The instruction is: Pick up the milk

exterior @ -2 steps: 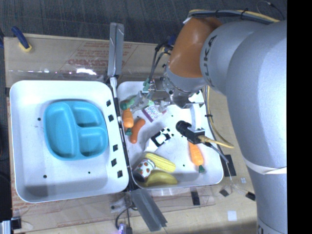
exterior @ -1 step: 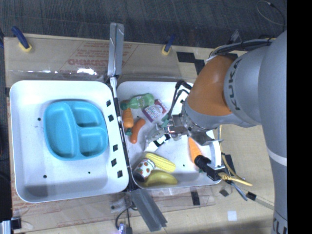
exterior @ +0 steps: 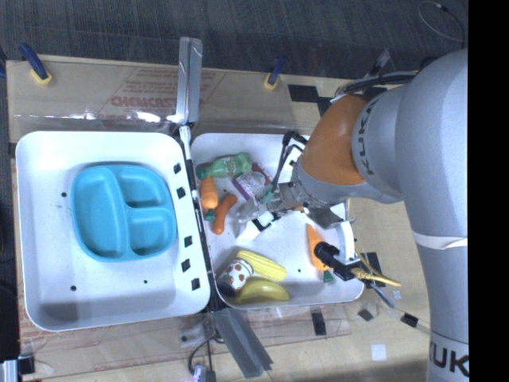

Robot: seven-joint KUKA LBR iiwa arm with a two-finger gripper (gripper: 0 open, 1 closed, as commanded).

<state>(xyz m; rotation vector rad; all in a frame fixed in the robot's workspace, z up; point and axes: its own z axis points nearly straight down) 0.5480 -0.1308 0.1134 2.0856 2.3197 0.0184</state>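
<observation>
Approach step judged underway: gripper (exterior: 269, 207) was lowered over right bin (exterior: 238, 143); jaw state could not be told. Milk (exterior: 235, 273), probably the small carton, lay at 7 o'clock; repositioning needed.

The right bin (exterior: 208, 153) is crowded — a green bottle (exterior: 225, 166), carrots (exterior: 216, 205), corn (exterior: 261, 265) and a banana (exterior: 258, 292) ring its left and near sides, the arm (exterior: 374, 146) covering the rest; the left bin (exterior: 40, 237) has open floor around its blue tray (exterior: 123, 211)
</observation>
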